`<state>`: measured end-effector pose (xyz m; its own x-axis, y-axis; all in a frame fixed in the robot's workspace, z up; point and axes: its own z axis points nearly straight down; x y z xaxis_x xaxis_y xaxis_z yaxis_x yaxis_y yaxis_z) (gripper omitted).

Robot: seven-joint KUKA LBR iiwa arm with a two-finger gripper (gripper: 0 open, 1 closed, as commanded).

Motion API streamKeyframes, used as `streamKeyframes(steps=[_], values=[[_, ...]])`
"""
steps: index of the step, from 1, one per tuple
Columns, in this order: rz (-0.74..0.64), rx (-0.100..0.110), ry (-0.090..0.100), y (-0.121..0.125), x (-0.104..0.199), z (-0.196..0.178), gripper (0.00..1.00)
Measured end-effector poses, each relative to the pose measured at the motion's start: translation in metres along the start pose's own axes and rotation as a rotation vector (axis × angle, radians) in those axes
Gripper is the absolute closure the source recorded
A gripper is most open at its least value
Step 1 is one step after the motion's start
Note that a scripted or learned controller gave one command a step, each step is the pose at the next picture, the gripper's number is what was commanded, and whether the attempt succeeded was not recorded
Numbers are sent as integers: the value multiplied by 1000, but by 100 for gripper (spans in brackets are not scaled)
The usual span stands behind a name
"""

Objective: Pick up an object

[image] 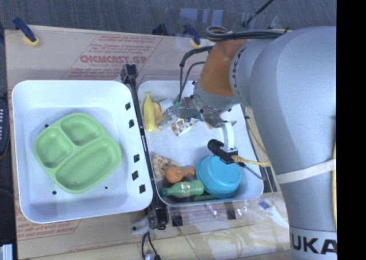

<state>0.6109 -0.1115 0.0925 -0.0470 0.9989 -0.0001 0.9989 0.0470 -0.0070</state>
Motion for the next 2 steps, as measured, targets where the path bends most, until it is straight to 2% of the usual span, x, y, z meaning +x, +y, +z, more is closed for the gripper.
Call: streamKeyframes(steps=[1, 2], values=[[-6, 6, -2, 0, -2, -10, 100], [7, -2, -1, -65, 33, -102, 100]])
